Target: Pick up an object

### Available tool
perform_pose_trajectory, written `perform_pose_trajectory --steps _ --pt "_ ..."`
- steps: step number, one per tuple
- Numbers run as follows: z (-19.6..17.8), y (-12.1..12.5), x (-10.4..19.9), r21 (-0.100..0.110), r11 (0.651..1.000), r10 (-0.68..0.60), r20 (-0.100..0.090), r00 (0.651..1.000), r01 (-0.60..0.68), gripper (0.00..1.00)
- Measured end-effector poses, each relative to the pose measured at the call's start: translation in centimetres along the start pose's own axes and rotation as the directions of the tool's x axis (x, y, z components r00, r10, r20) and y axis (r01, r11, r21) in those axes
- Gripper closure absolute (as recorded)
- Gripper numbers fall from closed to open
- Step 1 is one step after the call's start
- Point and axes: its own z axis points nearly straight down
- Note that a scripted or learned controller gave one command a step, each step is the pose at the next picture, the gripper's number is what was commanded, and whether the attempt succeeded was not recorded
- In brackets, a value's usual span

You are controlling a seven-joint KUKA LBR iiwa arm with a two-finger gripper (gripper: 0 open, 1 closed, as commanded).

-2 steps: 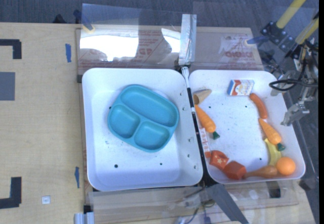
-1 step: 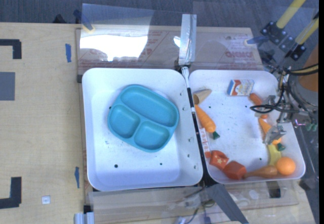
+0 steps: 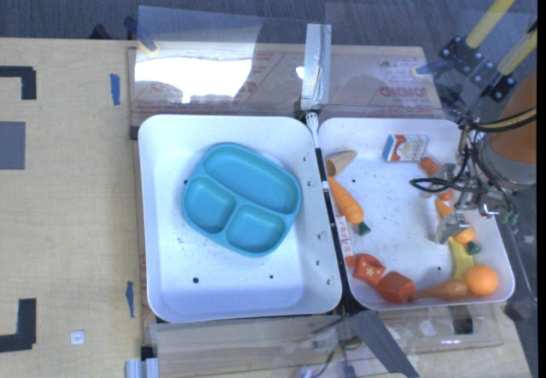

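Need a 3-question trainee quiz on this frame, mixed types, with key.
1. True or false: the blue tray lies in the right bin.
2. Which lies nearest the hand? A) carrot B) banana C) carton
3. Fill in: the orange ball sits in the right bin's near-____ corner.

Key: 1 false, it lies in the left bin; 2 B; 3 right.

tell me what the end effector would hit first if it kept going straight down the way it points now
Most likely the banana, which lies right under the end effector by the right bin's right wall, with the orange just beyond it. Depth is hard to judge from this slanted view, so it could meet bare bin floor instead.
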Motion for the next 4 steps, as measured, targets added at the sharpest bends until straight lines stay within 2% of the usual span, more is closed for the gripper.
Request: perform_pose_trajectory --steps 2,3,4 --pt "0.0 0.0 -0.2 0.002 0.998 -0.070 0.001 0.998 0.070 0.00" --pt "0.0 0.0 0.8 0.000 0.995 -0.099 -0.001 0.995 0.099 0.00" --pt "0.0 0.0 -0.5 0.002 0.993 -0.122 0.002 0.993 0.122 0.00"
